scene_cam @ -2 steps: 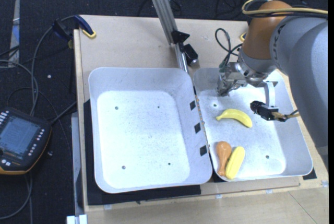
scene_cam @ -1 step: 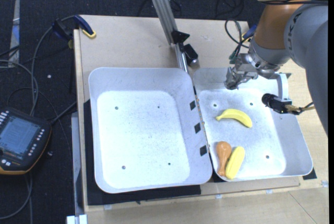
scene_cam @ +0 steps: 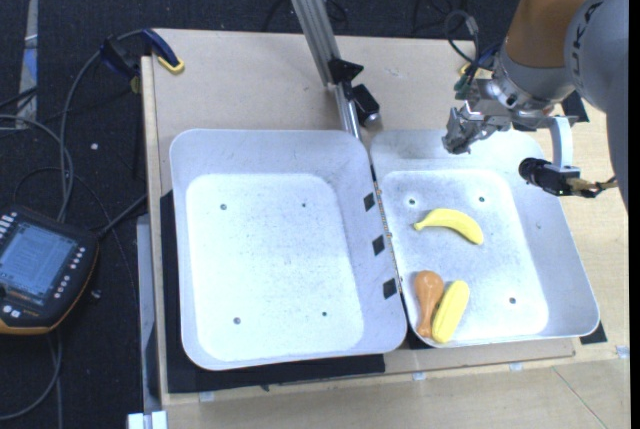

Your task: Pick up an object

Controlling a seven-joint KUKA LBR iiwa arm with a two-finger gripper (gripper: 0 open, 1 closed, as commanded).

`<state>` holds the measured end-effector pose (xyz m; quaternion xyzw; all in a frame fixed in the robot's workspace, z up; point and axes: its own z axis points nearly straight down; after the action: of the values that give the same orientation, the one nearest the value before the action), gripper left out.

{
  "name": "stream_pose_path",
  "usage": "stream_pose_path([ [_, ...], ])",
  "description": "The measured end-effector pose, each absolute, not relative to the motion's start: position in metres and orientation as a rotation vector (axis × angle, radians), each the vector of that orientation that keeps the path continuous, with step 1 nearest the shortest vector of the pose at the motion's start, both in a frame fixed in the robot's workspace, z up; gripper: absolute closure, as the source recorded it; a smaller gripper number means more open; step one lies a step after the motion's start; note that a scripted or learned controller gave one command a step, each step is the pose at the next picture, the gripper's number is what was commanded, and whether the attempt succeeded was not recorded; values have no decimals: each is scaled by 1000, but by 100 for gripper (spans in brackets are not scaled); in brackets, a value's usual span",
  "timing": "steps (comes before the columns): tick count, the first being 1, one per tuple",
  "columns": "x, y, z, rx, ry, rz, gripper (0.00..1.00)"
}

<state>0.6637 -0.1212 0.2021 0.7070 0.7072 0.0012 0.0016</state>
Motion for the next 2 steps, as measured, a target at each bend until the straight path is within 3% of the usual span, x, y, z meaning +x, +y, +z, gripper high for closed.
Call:
stream_pose_path([
  [1, 664, -121, 250, 2219, 2220, 4, 100],
  [2, 654, -71, 238, 2219, 2226, 0, 100],
])
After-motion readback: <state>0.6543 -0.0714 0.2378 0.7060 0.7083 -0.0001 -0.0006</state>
